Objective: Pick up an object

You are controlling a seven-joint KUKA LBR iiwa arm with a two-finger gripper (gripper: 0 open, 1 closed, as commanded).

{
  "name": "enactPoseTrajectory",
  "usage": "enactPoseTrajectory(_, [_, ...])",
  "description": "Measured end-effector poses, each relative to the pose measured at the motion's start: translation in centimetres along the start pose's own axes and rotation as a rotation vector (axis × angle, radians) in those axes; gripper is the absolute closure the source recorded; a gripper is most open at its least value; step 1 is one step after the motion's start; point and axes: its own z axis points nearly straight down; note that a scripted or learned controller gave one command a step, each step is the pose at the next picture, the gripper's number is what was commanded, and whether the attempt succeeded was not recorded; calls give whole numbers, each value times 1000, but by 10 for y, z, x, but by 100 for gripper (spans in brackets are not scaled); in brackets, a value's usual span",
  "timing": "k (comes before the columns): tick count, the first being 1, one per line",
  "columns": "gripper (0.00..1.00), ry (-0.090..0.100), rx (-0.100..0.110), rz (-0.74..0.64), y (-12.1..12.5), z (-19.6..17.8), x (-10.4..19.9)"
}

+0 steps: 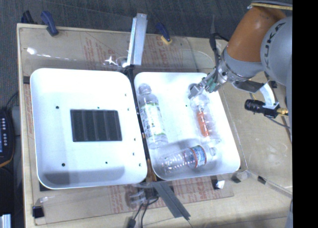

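Three clear plastic bottles lie in the right bin [174, 80]. One with a green-white label [150, 116] lies along the bin's left side. One with an orange label [204, 120] lies along the right side, cap toward the back. One with a blue-red label [187, 157] lies across the front. My gripper [198, 89] hangs at the back right of that bin, right over the cap end of the orange-label bottle. Whether it touches the bottle is not clear.
The left bin [49, 93] has a dark slotted panel [96, 125] in its floor. A metal bar [137, 39] stands upright behind the seam between the bins. Blue clamps [49, 22] hold the bench's back edge. A black cable fitting [261, 107] sticks out right of the right bin.
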Motion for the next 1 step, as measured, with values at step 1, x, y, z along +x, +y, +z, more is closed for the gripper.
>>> enactPoseTrajectory(1, [0,0,0,0,0,0,0])
